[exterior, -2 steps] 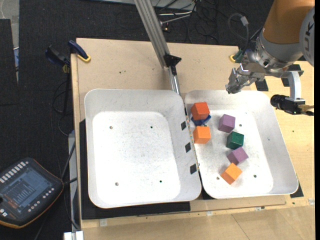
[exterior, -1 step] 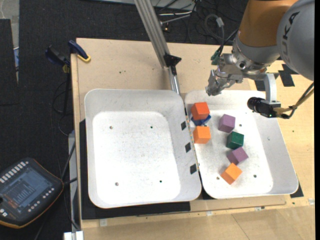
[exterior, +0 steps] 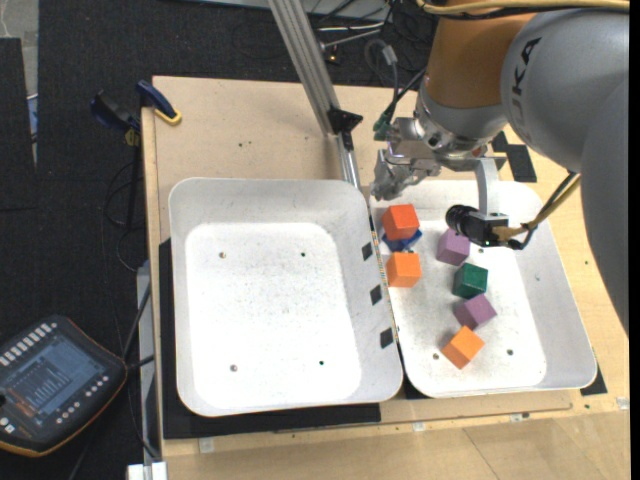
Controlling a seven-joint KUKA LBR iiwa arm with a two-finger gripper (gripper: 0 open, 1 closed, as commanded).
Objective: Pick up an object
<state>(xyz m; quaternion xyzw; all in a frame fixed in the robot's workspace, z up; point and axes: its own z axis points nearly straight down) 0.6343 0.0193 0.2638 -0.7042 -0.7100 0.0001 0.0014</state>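
Observation:
My gripper (exterior: 392,183) hangs over the far left corner of the right bin (exterior: 560,308), just above and behind an orange block (exterior: 402,218) that rests on a blue block (exterior: 409,237). A second orange block (exterior: 404,269) lies in front of them. Further right are a purple block (exterior: 453,247), a green block (exterior: 470,280), another purple block (exterior: 475,310) and a third orange block (exterior: 464,347). Nothing shows between the fingers.
The left bin (exterior: 270,288) lies beside the right one, with black clips along their shared edge. A slanted metal rail (exterior: 305,53) crosses behind the bins. A black cable fitting (exterior: 470,223) hangs near the purple block. A teach pendant (exterior: 50,383) lies at the lower left.

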